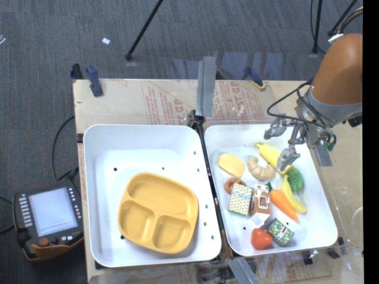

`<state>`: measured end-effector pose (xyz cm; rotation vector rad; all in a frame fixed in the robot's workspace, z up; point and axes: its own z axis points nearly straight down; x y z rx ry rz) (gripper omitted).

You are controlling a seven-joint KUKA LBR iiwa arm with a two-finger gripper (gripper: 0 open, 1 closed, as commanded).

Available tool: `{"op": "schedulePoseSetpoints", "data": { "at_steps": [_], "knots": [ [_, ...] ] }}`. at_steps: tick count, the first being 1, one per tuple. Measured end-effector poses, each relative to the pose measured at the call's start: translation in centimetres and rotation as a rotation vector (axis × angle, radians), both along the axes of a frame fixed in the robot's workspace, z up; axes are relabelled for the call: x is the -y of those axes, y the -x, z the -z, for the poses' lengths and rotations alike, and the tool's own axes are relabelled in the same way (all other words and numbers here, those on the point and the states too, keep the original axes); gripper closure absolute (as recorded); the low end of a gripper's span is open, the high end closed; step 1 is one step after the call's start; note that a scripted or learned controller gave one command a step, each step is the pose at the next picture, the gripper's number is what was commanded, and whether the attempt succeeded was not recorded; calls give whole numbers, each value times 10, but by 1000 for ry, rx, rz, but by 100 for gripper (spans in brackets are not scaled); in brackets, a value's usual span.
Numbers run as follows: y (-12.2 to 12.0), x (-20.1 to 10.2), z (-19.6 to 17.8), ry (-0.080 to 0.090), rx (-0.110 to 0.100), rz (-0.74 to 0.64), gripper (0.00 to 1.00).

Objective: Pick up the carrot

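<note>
The carrot (283, 203) is an orange cone lying at a slant in the right bin (325, 218), its tip pointing to the lower right. A green leafy piece (295, 179) and a yellow banana (294, 199) lie against its right side. My gripper (305, 156) hangs above the bin's upper right part, up and to the right of the carrot and apart from it. It is open, with one finger (288, 158) near a yellow corn-like piece (267, 152), and nothing sits between the fingers.
Crowded around the carrot are a croissant (260, 169), a pale yellow slice (231, 164), two small cartons (250, 200), a tomato (260, 239) and a green can (279, 231). The left bin (100, 152) holds a yellow divided plate (159, 212).
</note>
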<state>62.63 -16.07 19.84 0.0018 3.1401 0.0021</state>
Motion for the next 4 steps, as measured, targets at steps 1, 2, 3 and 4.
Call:
{"op": "schedulePoseSetpoints", "data": {
  "at_steps": [1, 2, 3, 4],
  "knots": [
    [34, 29, 70, -3, -5, -401, 0],
    [93, 49, 113, -2, -5, -277, 0],
    [144, 49, 112, -1, -3, -272, 0],
    [141, 45, 101, -2, 1, -281, 100]
  ]
}}
